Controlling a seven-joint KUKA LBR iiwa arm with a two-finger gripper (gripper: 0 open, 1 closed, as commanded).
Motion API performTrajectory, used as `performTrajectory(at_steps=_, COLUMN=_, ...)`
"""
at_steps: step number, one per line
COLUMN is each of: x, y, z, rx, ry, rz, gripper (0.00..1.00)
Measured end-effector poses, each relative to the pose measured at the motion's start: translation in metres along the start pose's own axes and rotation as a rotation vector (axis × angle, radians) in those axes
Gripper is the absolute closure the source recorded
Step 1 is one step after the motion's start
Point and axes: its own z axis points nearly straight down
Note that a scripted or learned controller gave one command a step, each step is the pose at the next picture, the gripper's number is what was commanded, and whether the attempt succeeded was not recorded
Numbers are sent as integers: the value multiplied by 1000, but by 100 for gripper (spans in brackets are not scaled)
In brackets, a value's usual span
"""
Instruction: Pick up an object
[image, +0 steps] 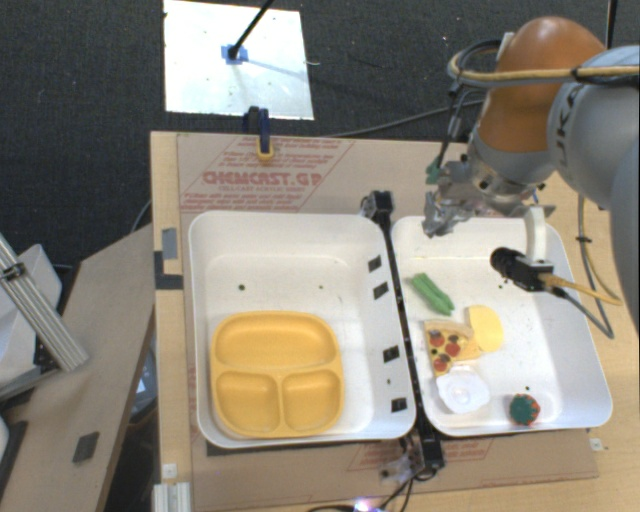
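My gripper (438, 222) hangs over the far left corner of the right bin (590, 385), above the bin floor. Nothing shows between its fingers. In the right bin lie a green bean-shaped piece (433, 292), a pizza slice toy (449, 346), a yellow piece (486, 327), a white round piece (462, 391) and a green and red ball-like toy (524, 407). The green piece is the nearest one, a little below and in front of the gripper.
The left bin (250, 255) holds a yellow divided tray (279, 373). A black divider with clips (392, 300) runs between the bins. The orange-banded arm (530, 80) reaches in from the upper right, over the right bin's far edge.
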Motion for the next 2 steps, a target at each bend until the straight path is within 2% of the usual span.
performTrajectory(at_steps=1, x=52, y=6, z=0, rx=-1, ry=-1, rz=2, gripper=100)
performTrajectory(at_steps=2, x=98, y=-3, z=17, rx=1, ry=-1, rz=3, gripper=100)
